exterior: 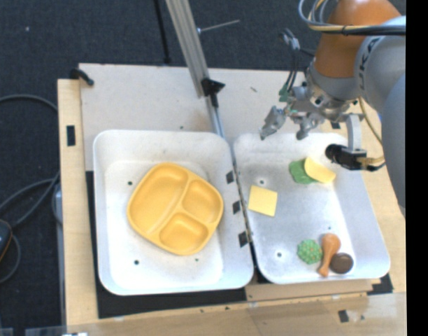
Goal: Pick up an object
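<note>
Claw (289, 126): hangs over the far rim of the right bin (361, 208), fingers spread, nothing between them.
Arm (354, 40): grey, orange band above the wrist, reaches in from the right.
Yellow wedge (319, 170): nearest piece to the claw, just below and to its right, resting partly on the green piece (298, 171); the two touch.
Green piece: directly below the claw, near but apart from it.
Yellow square (263, 201): flat on the bin floor, below the claw and a little to its left, farther off than the wedge.
Green bumpy lump (309, 251): well below the claw, at the near end of the right bin.
Drumstick-shaped piece (328, 251): just beside the lump on its right, touching or nearly so.
Brown round piece (342, 262): against the drumstick's lower end.
Yellow divided tray (175, 208): in the left bin (112, 187), well apart from the claw, down and to its left.
Metal post (193, 47): stands slanted to the claw's left, behind the bins.
</note>
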Controlling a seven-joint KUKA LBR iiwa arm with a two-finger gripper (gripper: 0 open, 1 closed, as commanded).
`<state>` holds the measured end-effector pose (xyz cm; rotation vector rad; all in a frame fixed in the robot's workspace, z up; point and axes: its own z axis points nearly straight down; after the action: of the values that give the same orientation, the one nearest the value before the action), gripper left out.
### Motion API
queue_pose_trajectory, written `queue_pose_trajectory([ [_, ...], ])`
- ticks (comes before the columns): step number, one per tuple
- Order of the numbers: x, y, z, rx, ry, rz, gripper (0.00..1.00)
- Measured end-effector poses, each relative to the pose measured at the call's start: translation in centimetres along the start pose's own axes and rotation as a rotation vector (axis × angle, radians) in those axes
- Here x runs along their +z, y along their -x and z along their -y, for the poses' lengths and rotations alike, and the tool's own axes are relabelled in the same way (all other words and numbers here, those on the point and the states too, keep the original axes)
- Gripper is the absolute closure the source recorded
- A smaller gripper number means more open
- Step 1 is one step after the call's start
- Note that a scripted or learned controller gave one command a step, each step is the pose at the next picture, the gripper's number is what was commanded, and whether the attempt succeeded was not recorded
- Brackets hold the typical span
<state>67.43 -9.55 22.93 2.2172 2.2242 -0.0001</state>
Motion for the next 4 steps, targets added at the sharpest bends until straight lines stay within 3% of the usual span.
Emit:
queue_pose_trajectory([
  [1,0.0,0.0,0.0,-0.001,0.000,0.001,0.00],
  [4,13.0,1.2,-1.0,0.004,-0.004,0.002,0.00],
])
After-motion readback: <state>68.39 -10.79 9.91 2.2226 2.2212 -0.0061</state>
